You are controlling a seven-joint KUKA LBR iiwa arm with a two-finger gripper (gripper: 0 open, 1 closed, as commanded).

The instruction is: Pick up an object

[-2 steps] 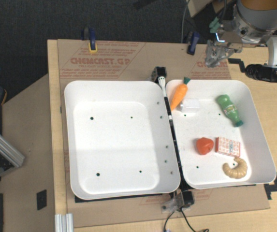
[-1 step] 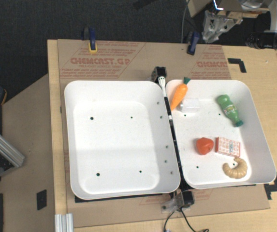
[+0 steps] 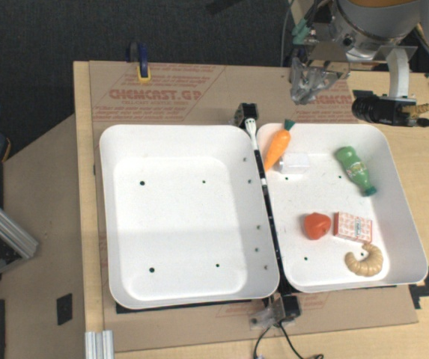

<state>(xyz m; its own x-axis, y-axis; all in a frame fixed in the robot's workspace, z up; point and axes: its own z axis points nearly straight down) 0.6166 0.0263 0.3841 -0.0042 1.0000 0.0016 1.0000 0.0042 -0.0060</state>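
**Hovering Above the Bin, Arm Eyes a Carrot**

Hanging past the far rim of the right bin [image 3: 394, 144], the gripper [image 3: 309, 88] carries nothing; whether it is spread or pressed together cannot be told. Nearest, likely first pick, is the carrot [image 3: 277, 147], just below and slightly left, long axis running toward the gripper, green top nearest. Bench lettering [image 3: 154, 93] seems to read "CHEMCAST GP".

Left bin [image 3: 117, 200] open, right bin [image 3: 401, 223] seemingly cluttered
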